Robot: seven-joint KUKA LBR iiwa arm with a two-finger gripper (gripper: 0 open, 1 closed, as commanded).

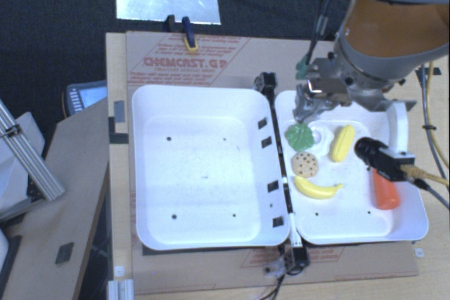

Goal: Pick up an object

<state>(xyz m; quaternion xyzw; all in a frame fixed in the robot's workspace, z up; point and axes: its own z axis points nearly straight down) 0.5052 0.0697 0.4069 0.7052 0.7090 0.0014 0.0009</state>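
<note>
Grey claw [307, 107] hangs over the far left part of the right bin [415, 221], just above a green leaf [300, 136]; its grip cannot be told. Near the leaf lie a cookie [304, 164], a banana [316, 187], a yellow piece [342, 142] and, right, a carrot [385, 191].

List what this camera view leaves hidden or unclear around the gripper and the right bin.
- Gripper: its fingers are blurred and dark above the green toy, so their state cannot be read.
- Right bin: the arm covers its far right part.
- Orange toy: a black part of the arm covers its upper end.
- Cookie: too small to read its surface.
</note>
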